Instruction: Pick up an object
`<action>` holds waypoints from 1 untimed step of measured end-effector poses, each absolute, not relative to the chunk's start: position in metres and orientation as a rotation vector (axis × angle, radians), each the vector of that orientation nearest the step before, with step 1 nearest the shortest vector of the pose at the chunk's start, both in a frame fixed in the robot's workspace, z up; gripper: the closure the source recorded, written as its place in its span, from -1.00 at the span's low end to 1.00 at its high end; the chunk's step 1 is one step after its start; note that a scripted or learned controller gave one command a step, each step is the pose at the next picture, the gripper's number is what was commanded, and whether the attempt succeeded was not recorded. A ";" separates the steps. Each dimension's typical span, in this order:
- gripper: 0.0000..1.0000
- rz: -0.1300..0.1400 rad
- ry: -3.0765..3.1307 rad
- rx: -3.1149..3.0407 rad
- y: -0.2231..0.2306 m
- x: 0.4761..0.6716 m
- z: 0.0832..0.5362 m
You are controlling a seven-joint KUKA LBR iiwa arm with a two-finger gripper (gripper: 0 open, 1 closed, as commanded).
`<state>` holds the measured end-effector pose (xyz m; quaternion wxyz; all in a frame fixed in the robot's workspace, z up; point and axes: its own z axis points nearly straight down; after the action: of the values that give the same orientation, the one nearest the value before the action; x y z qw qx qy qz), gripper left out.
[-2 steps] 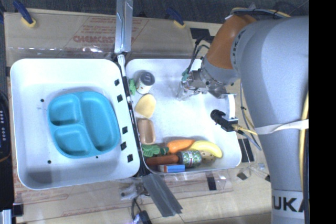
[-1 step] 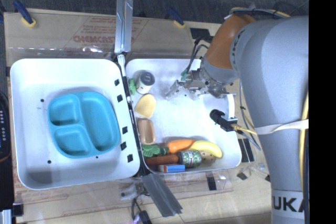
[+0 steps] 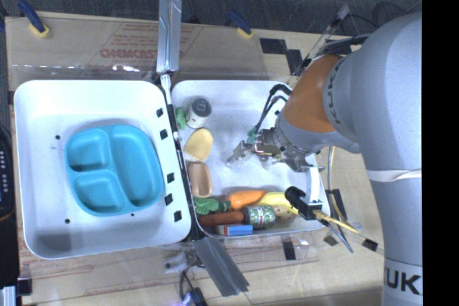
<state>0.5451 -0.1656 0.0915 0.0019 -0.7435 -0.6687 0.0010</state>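
My gripper [image 3: 239, 153] hangs over the bare middle of the right bin [image 3: 237, 100], pointing left, with nothing seen in it. Left of it lies a pale yellow rounded object [image 3: 199, 143], and below that a tan bun-like piece [image 3: 199, 179]. Along the bin's near side lie an orange carrot [image 3: 244, 198], a yellow banana-like piece [image 3: 277, 200], a small bottle [image 3: 259, 216], a green leafy toy [image 3: 208, 206] and a blue-and-red item [image 3: 231, 229]. A small grey-capped cylinder [image 3: 199, 108] stands at the far left corner.
The left bin [image 3: 43, 118] holds a blue divided tray [image 3: 111, 168]. A divider with black clips [image 3: 172, 154] separates the bins. The grey arm with its orange band [image 3: 315, 97] covers the right bin's right side.
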 end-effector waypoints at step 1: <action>-1.00 -0.001 -2.195 -2.247 -0.185 0.477 0.092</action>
<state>0.4770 -0.1846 0.0924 0.0001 -0.7154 -0.6987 -0.0002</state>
